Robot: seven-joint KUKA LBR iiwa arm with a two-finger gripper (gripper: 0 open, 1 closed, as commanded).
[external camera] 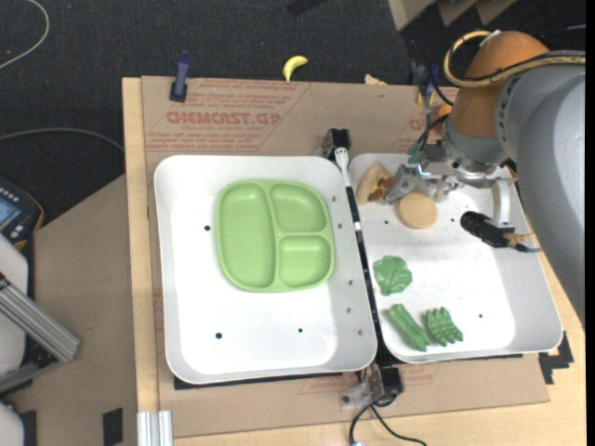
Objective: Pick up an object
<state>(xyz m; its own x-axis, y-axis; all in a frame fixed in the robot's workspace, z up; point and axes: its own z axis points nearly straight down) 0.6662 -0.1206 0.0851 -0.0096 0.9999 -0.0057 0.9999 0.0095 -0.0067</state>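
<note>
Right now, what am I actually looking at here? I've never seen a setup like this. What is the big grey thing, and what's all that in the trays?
You are looking down, at a slant, from one camera fixed above a bench. The big grey shape with the orange band is a robot arm reaching in from the right. At its end is the gripper, a two-finger claw, low over the right bin.

Two shallow white bins sit side by side. The left bin holds a green divided plate. The right bin holds toy food: a tan round piece just by the gripper, a pizza slice, a leafy green piece, and two more green pieces near the front.

I cannot see anything held between the fingers.
</note>
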